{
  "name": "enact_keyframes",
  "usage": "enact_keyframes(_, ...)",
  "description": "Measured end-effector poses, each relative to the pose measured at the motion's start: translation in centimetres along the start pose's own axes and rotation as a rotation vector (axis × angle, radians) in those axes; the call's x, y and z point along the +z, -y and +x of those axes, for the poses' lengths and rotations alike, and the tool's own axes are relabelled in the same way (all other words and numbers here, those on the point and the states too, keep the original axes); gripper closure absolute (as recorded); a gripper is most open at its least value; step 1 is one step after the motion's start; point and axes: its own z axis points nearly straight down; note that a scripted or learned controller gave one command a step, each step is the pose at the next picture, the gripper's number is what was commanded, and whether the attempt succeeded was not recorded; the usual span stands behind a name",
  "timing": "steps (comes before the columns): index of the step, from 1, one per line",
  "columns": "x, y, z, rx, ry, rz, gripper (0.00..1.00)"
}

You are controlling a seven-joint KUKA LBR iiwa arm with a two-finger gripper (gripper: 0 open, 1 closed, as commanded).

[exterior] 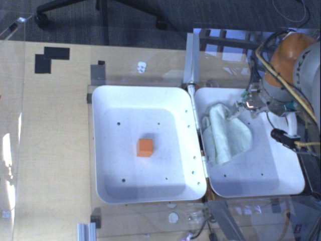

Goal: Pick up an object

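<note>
Two shallow white bins sit side by side on the wooden bench [55, 149], their inner rims meeting along a narrow seam. The left bin [108, 109] holds a small orange cube [145, 147], which rests flat on the bin floor a little below and left of the floor's centre, well apart from every wall. The right bin [281, 182] holds a pale, crumpled cloth [225, 137] that lies against the bin's left wall and spreads toward the middle, its upper end bunched near the far left corner. The arm [293, 59] reaches in from the right side, its orange band above the grey wrist over the far right corner of the right bin, with black cables looping around it. The gripper [247, 104] hangs at the upper edge of the cloth, near the far wall of the right bin, and seems to touch or nearly touch the fabric's top right fold; whether anything is caught there cannot be told, and its state cannot be told either. On the bench's far left lie black tape marks [50, 58], and a small white object [142, 67] sits beyond the left bin's far edge.
</note>
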Motion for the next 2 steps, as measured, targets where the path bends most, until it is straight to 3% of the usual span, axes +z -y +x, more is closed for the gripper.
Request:
enact_keyframes(1,-1.2,-0.2,0.0,-0.001,0.001,-0.007,1.0)
enact_keyframes(2,-13.3,1.3,5.6,0.05,0.001,-0.005,1.0)
